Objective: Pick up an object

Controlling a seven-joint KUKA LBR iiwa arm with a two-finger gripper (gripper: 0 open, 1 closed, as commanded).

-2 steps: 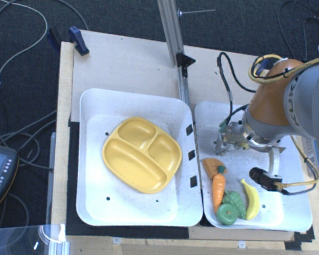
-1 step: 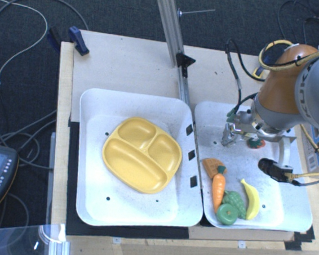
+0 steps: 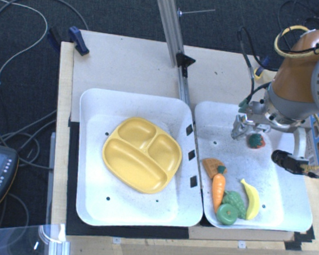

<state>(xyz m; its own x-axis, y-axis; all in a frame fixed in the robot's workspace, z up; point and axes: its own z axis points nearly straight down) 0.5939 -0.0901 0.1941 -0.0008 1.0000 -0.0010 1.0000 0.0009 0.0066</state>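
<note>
A: Where is the end effector (image 3: 243, 129)?
B: Over the right bin (image 3: 286, 214), at its far end. Whether it is open or closed, I cannot tell, and I see nothing clearly held.
A: What lies closest?
B: A small red and green ball (image 3: 255, 141), just to its right, perhaps touching.
A: And nearer the camera?
B: A brown wedge (image 3: 211, 167) and a carrot (image 3: 218, 191), then a green piece (image 3: 230, 207) and a banana (image 3: 251, 199), well apart from it.
A: To its left?
B: A yellow tray (image 3: 142, 154) in the left bin (image 3: 89, 145) on the bench (image 3: 126, 64).
</note>
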